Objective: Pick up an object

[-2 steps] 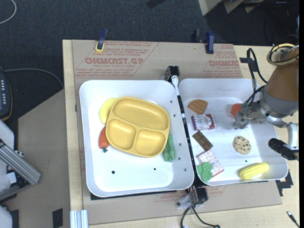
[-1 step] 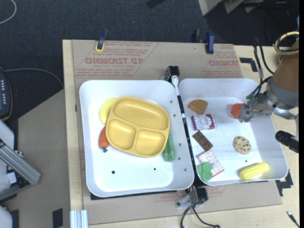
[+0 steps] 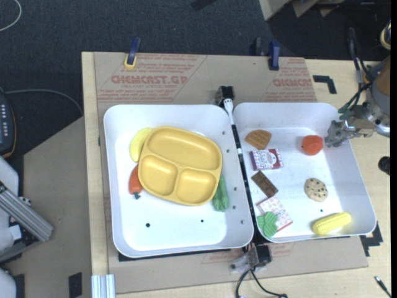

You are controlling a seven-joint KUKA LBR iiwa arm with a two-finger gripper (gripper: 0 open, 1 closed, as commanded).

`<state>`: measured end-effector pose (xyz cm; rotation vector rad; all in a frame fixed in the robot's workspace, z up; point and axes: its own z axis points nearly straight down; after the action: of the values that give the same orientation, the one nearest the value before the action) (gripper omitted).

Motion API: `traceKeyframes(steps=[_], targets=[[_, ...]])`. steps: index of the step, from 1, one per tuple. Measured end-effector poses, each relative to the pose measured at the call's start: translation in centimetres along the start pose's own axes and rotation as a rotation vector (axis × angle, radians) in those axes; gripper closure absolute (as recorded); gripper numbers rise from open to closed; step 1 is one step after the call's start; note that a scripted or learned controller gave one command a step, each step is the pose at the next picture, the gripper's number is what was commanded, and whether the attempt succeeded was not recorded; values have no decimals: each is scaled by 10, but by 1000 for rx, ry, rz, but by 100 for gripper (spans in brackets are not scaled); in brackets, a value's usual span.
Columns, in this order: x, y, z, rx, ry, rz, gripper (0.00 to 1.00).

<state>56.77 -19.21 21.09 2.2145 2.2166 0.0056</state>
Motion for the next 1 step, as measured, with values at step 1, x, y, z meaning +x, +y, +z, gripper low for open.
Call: traceKeyframes(steps=[1], targets=[[0,1,-15,4,1,0,100]])
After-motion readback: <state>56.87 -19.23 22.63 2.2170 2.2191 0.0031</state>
